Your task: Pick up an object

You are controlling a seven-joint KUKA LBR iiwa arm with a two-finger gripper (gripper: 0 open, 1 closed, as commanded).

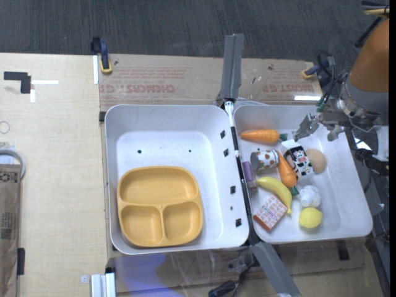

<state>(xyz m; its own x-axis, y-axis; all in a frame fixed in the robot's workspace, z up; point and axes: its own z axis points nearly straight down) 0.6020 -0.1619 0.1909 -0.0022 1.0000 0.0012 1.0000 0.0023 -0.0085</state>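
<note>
The gripper [322,127] hangs empty with fingers apart over the right bin [352,218], presumably readying a descent, the carrot [260,135] just left of the fingers.

The light is bright and even, and it seems to come from above, so the two white bins [185,119] look very white and a bit shiny. Shadows are soft and small, like the thin dark edge under the yellow plate [159,206] and beside the toys in the right bin. The picture is a little grainy, and the orange part of the arm [373,57] at the right edge looks blurry.
</note>
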